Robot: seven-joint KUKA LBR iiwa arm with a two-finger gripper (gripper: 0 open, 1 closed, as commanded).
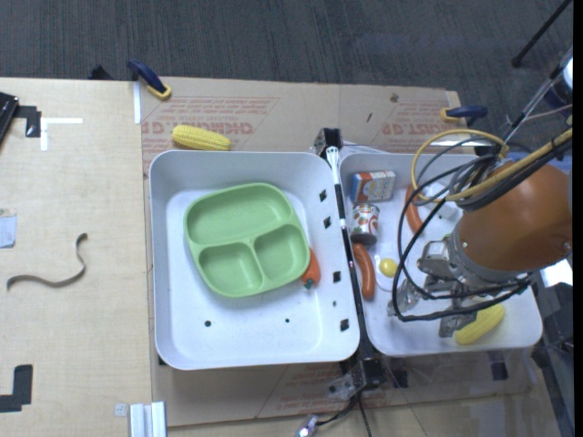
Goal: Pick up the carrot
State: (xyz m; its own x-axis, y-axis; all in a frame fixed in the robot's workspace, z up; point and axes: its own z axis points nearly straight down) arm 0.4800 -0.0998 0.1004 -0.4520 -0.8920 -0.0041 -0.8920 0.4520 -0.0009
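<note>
Item 1. Gripper [435, 288]: we recorded it low over the right bin [519, 340], below the arm's orange band [524, 217] and wrapped in loops of black and yellow cable [444, 167]. The wrist and cables covered its working end, so we could not tell whether it was open or closed, and we saw nothing held in it.

Item 2. Carrot [312, 269]: we found it in the left bin [237, 349], well to the left of the gripper and across the two inner bin walls from it. It lay against the right edge of the green divided plate [246, 238], its green end toward the camera. It was apart from the gripper.

Item 3. Orange-red elongated piece [366, 272]: in the right bin, just left of the gripper, beside the inner wall.

Item 4. Small yellow round piece [388, 267]: between that piece and the gripper.

Item 5. Yellow oblong piece [480, 324]: near the gripper, on its right and toward the bin's front wall.

Item 6. Small can [364, 218] and small carton [375, 186]: beyond the gripper, at the far left of the right bin, the carton farther back.

Item 7. Corn cob [201, 137]: on the cardboard [301, 112] behind the left bin, well apart from the gripper.
</note>
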